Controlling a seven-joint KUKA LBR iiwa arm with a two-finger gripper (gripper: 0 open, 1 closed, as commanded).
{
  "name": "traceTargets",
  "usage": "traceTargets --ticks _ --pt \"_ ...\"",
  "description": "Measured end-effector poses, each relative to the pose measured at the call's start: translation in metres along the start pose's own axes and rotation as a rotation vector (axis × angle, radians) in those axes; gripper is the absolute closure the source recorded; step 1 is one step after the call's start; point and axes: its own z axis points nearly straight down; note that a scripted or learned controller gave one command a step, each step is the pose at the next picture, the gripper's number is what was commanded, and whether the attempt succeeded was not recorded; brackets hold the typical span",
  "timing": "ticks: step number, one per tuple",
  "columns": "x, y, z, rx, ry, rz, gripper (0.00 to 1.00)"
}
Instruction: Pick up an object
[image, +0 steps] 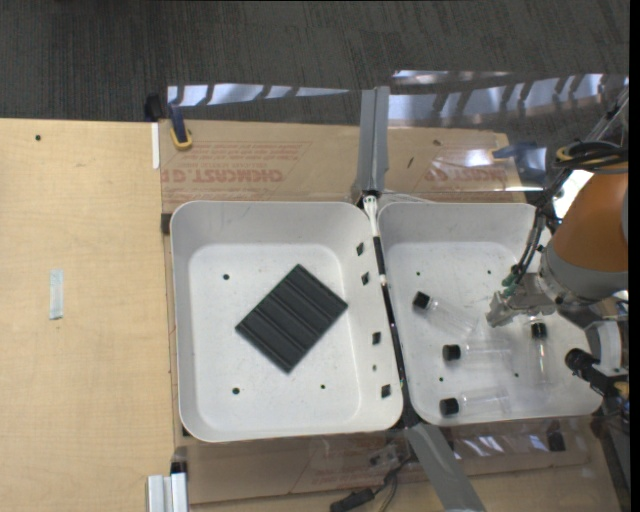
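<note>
A dark grey ribbed rectangular pad (292, 317) lies at a diagonal in the middle of the left bin (190, 300). In the right bin (450, 230) lie several clear tubes with black caps: one cap at the upper left (421, 299), one in the middle (452, 351), one near the front (449, 406). Another black cap (538, 329) lies close under the arm. My gripper (500, 312) hangs low over the right half of the right bin, just left of that cap. The orange-banded wrist (590, 225) hides part of the bin's right side.
A metal divider (372, 150) runs between the bins at the back. Cardboard (260, 160) lies behind the bins, and a wooden bench top (80, 300) spreads to the left. Cables (530, 240) hang beside the wrist.
</note>
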Motion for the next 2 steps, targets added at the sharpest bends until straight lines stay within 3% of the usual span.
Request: traceTargets --ticks 1,2 --pt "0.0849 0.0646 -0.0914 -0.001 -0.002 -0.017 1.00" --pt "0.0848 0.0645 -0.0914 0.000 -0.003 -0.018 0.00"
